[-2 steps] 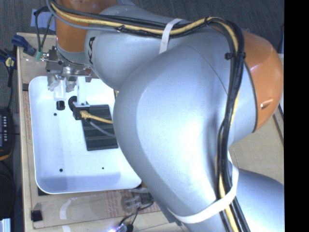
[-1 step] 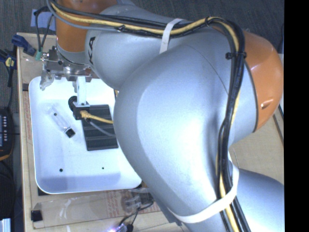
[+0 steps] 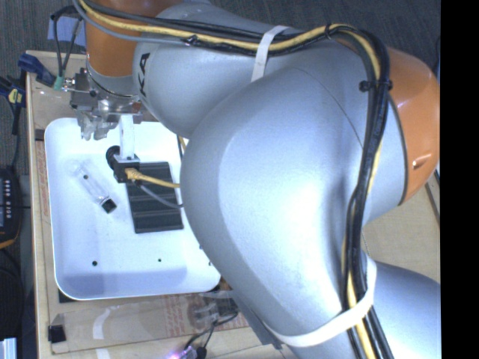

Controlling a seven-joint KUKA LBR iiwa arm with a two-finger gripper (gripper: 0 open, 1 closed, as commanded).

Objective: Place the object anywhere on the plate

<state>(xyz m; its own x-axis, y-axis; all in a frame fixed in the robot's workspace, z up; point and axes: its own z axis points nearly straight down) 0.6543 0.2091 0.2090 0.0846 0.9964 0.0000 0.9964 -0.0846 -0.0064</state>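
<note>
A small clear tube (image 3: 91, 185) with a black end lies flat in the left part of the left white bin (image 3: 112, 275). To its right, a black ribbed rectangular slab (image 3: 156, 200) lies on the bin floor, with a thin grey cable across it. My gripper (image 3: 94, 128) hangs over the bin's far left corner, beyond the tube and apart from it. Nothing shows between its tips.
The arm's big grey body covers the right half of the view and the right bin. Blue clamps (image 3: 31, 66) sit on the bench's far left corner, and a black device (image 3: 6, 200) lies off its left edge. The bin's near floor is bare white.
</note>
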